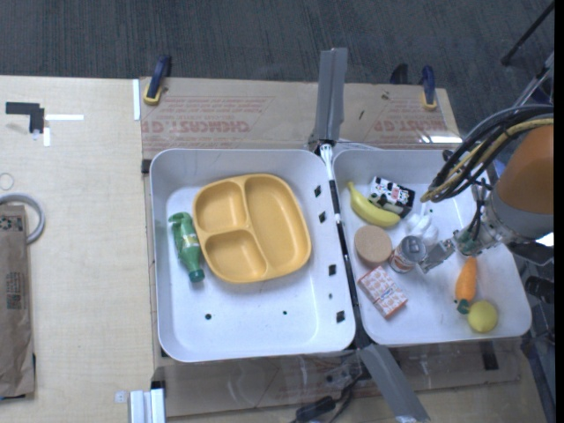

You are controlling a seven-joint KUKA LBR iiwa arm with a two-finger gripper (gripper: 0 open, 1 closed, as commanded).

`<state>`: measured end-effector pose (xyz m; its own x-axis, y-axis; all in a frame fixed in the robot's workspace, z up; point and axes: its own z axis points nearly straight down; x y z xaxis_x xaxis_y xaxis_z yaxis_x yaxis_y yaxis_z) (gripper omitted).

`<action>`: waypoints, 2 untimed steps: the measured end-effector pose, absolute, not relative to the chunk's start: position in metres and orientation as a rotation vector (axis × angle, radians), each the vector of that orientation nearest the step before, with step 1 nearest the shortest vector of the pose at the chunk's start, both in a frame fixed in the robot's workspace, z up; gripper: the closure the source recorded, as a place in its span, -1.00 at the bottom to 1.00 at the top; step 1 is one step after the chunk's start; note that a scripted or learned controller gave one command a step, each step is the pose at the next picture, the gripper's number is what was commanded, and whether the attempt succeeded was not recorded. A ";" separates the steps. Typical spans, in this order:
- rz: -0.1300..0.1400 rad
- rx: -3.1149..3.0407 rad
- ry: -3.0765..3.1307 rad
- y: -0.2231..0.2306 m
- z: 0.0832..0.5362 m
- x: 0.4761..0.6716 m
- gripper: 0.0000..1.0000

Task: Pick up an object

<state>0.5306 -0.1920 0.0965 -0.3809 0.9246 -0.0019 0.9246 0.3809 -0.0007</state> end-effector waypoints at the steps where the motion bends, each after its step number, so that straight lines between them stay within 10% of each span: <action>1: 0.014 1.651 2.674 -0.210 0.093 0.481 -1.00; 2: 0.018 1.650 2.677 -0.212 0.093 0.482 -1.00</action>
